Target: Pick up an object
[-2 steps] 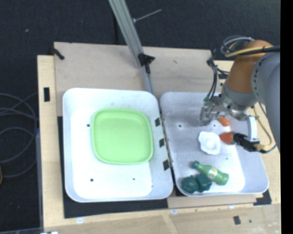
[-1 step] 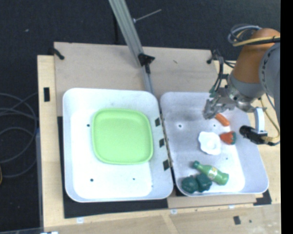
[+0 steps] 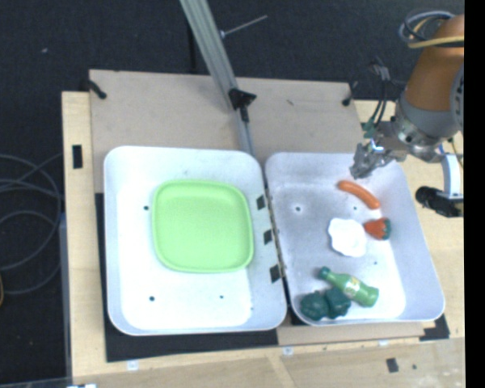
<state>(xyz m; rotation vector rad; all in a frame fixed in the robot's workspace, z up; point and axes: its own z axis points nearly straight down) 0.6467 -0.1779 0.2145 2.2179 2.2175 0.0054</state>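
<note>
The gripper [image 3: 365, 162] hangs over the top corner of the right bin [image 3: 307, 176]. It is small and blurry here, so I cannot tell how it is set. Nothing shows inside it.

Just below it lies an orange hot dog [image 3: 359, 193], close but apart. Further down sit a white lump [image 3: 347, 237] and a red strawberry [image 3: 377, 228], side by side. Still further away lie a green bottle [image 3: 351, 287] and a dark green blob [image 3: 324, 304]. Far to the side, the left bin [image 3: 129, 217] holds a light green plate [image 3: 202, 225].
</note>
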